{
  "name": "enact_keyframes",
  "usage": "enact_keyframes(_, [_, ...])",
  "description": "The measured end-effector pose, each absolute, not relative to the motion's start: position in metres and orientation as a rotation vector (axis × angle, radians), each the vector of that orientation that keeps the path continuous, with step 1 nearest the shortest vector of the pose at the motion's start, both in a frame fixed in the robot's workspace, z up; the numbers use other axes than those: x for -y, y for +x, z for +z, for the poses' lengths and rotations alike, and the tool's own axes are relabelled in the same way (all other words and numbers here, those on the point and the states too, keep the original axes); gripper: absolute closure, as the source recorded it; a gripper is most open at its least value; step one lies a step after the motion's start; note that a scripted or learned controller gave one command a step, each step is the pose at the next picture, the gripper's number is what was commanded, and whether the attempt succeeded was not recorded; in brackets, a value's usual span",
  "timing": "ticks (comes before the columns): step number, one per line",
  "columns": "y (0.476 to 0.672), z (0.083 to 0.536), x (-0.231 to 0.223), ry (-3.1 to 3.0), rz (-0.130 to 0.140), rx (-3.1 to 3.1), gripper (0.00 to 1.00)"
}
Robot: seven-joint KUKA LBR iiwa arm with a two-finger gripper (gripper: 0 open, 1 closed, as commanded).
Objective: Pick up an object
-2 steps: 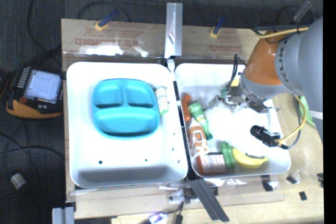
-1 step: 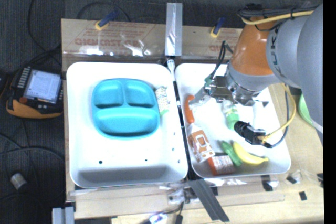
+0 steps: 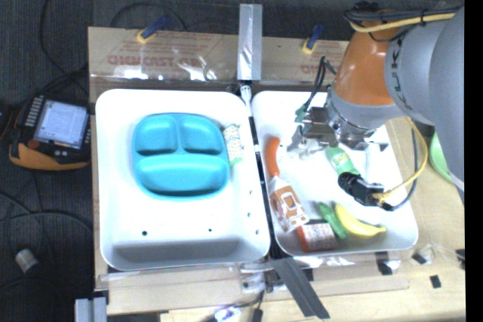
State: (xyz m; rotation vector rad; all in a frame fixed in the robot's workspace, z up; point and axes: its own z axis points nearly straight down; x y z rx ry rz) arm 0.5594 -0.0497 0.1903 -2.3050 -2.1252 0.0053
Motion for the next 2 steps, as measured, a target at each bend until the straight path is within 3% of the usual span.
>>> enact_keyframes(1, [0.5593,0.1903,0.0498,-2.305,0.005,2.125,0.00])
enact_keyframes(2, [0.5593,0.1903,0.0498,-2.305,0.005,2.125,0.00])
